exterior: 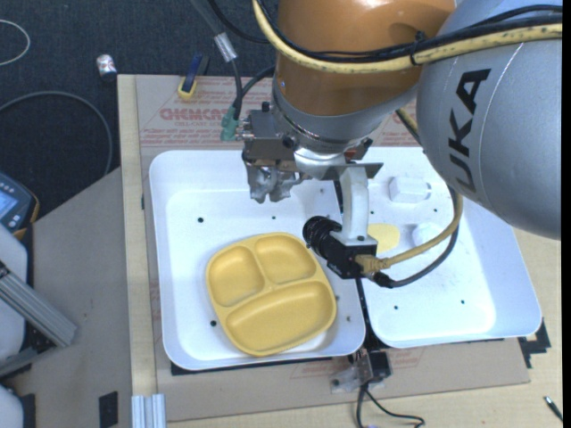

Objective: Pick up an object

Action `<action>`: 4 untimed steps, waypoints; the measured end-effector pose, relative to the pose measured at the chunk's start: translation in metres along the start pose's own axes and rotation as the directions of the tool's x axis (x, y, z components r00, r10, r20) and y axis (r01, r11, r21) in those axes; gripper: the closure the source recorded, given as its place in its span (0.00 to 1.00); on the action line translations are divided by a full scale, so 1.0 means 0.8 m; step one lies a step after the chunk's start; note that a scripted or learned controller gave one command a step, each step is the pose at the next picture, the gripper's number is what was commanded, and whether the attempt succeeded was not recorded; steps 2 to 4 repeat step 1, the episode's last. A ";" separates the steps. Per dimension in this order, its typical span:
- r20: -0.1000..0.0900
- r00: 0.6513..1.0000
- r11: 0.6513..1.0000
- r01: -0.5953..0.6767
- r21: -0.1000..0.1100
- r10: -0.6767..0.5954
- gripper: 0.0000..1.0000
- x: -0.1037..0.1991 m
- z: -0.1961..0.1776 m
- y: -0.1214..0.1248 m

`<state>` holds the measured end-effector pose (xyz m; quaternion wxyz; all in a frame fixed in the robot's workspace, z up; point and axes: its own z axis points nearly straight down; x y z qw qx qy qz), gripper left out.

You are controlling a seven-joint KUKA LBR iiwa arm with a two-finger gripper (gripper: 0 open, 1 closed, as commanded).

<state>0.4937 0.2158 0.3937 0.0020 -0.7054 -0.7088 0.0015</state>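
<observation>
Yellow divided plate [270,294] lying flat in the left bin [178,239], towards its near right corner, three compartments facing up. Claw [268,181] hanging over the same bin's far side, above bare white floor, apart from the plate. Fingers too dark and crowded to read, so spread or pressed together: cannot tell. Nothing seen pinched. Over in the right bin [473,310], a small white block [409,188], a pale rounded piece [426,234], possibly a yellow disc [384,235] half hidden behind the black cable fitting [335,248]. Brown tabletop [143,132] under both bins
</observation>
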 end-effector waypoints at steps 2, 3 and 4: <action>0.004 1.000 1.000 -0.010 0.004 0.010 1.00 -0.058 0.076 -0.017; 0.004 1.000 1.000 -0.010 0.004 0.010 1.00 -0.058 0.076 -0.017; 0.004 1.000 1.000 -0.010 0.004 0.010 1.00 -0.058 0.076 -0.017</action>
